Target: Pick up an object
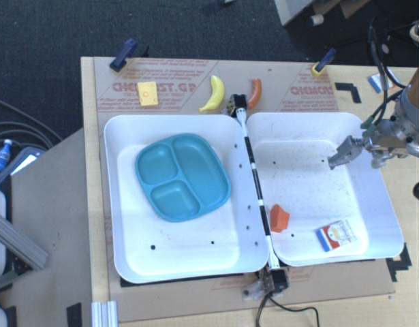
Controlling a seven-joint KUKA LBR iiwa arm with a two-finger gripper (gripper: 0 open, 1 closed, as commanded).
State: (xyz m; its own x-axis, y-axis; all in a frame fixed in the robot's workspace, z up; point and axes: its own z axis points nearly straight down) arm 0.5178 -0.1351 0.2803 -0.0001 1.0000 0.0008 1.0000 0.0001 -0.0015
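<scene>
Bins are lying side by side on the bench, and the gripper (340,154) is hanging over the right bin (373,182) near its upper right side, carrying nothing that can be seen; whether it is spread or closed cannot be told from this slant. Pickable things are waiting well apart from it: an orange block (280,219) is sitting close to the divider (253,176), and a small card (335,235) is lying flat near the bin's front edge. The left bin (120,203) is holding a blue tray (182,176), while a banana (213,94) and a carrot (254,93) are resting outside on the board behind the bins. Trouble is likeliest with the card, which is probably too flat to pinch and may just be sliding away under the tool. The block is risking a knock against the divider if the descent is landing off-centre. Open floor is stretching across the middle of the right bin, giving easy travel, whereas the rims and divider are crowding both targets.
</scene>
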